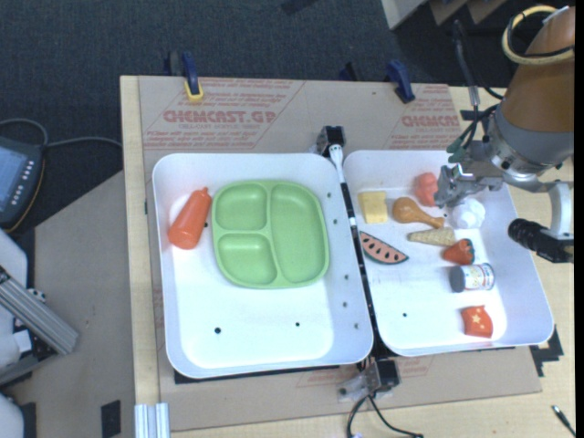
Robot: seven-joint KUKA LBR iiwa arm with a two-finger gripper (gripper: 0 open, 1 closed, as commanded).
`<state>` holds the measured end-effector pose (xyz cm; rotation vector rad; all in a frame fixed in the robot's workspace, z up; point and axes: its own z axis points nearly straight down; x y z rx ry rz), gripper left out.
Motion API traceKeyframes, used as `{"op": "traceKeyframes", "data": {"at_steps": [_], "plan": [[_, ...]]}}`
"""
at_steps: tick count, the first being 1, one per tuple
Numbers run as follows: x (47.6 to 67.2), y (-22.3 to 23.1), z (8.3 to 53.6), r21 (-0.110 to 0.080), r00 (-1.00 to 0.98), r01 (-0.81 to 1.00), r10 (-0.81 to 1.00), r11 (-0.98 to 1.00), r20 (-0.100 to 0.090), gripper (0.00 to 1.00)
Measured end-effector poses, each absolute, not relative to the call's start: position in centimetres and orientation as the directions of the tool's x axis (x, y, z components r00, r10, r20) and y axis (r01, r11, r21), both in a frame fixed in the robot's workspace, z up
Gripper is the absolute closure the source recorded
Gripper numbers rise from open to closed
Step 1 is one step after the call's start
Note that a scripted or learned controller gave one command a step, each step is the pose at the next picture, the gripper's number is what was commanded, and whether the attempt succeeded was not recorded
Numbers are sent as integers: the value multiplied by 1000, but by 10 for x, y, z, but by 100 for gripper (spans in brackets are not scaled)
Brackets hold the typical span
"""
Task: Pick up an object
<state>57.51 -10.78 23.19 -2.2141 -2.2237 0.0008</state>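
Observation:
My gripper [453, 192] hangs low over the back of the right bin [411, 331], just right of a pink toy [425, 187] and above a white round piece [470, 214]. A brown drumstick [415, 213], a yellow cheese block [373, 206], an ice-cream cone [432, 237], a watermelon slice [381, 248], a strawberry [459, 250], a small grey-and-white can [471, 278] and a red block [476, 319] lie in the same bin. Nothing shows between the fingers.
The left bin [255, 336] holds a green divided plate [270, 233] and an orange bottle [189, 218] at its left side. The arm [538, 108] comes in from the upper right. Clamps [399, 80] sit on the bench's far edge.

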Motion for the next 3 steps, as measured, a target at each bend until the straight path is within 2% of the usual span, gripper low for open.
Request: {"op": "traceKeyframes", "data": {"at_steps": [1, 2, 3], "plan": [[542, -82, 222, -5, -2, 1000, 1000, 2, 2, 100], [547, -74, 215, -3, -1, 1000, 1000, 1, 1, 100], [543, -77, 215, -2, 0, 1000, 1000, 0, 1, 100]]}}
